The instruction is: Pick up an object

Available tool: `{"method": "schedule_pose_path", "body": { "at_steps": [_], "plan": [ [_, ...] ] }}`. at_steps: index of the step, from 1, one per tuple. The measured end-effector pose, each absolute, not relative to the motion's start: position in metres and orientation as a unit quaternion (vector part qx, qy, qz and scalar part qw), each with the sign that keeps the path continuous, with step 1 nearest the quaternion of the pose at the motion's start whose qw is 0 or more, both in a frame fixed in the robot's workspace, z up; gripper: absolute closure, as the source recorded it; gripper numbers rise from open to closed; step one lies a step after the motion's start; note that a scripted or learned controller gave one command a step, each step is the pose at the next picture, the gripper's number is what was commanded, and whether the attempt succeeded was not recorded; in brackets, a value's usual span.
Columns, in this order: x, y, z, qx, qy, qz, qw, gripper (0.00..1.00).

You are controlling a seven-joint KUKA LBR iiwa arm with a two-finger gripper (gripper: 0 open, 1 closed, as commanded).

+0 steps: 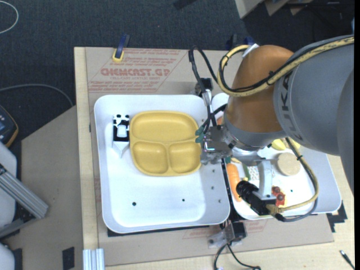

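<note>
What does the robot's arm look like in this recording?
The arm is bulky, with smooth grey links and a rounded orange band above the wrist. Black and yellowish cables loop around the band, and more trail below. The metal wrist mount is silvery.

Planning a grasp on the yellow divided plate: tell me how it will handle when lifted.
The plate looks like moulded plastic, so probably stiff and light. Its smooth, glossy surface may slip between fingers. It is wide and shallow, so a grip on one rim would likely let it tilt.
</note>
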State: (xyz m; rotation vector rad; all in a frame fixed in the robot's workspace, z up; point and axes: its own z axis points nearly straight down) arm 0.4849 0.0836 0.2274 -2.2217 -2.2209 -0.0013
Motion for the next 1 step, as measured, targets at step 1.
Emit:
{"method": "schedule_pose_path", "body": {
  "at_steps": [1],
  "plan": [
    [0.4942,0.0901,0.2344,-0.707,-0.707,-0.0009,-0.001,1.0]
  ]
}}
